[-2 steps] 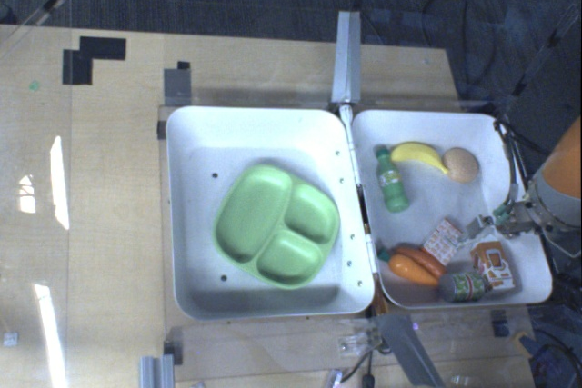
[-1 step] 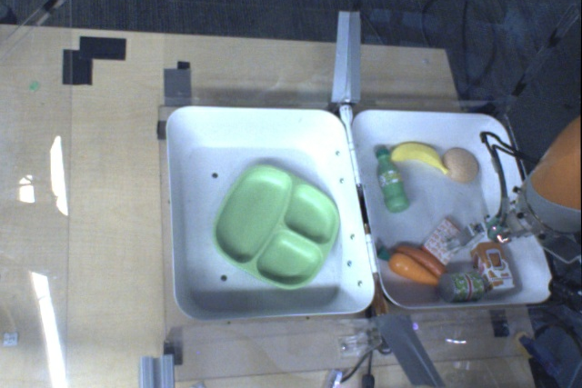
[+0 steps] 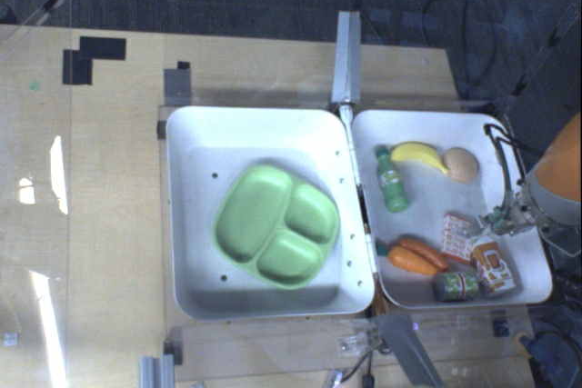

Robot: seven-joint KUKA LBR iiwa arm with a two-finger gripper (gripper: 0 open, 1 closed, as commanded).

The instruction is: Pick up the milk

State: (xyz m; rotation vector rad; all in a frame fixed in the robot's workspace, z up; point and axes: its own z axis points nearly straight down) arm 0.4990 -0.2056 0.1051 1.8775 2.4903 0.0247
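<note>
Jaws hang at the end of my arm [image 3: 556, 182], low over the three o'clock rim of the right bin [image 3: 536, 291]. The tip is small and dark against a black cable, so I cannot tell whether the jaws are released or clenched, and nothing can be seen between them.

The milk, as I judge it, is the white carton with red print [image 3: 457, 234] lying flat just beside the jaws at nine o'clock. An orange-and-white box [image 3: 492, 265] sits at six o'clock, its upper edge touching or nearly touching that carton. It could be the milk instead, since the print is too small to read.

A dark can [image 3: 455, 286] lies at seven o'clock against the box. A carrot [image 3: 414, 257] lies beyond the carton at eight o'clock. Well apart at ten and eleven o'clock are a green bottle [image 3: 391, 182], a banana [image 3: 416, 154] and a round beige item [image 3: 461, 164]. The left bin [image 3: 182, 195] holds a green divided tray [image 3: 277, 223], and both bins rest on the desk [image 3: 91, 241].

To grasp well, I should shift a little toward nine o'clock, centre over the carton and span its narrow sides. I should come straight down and keep clear of the box and the carrot. Flat cartons slip, so a firm, centred close matters.
</note>
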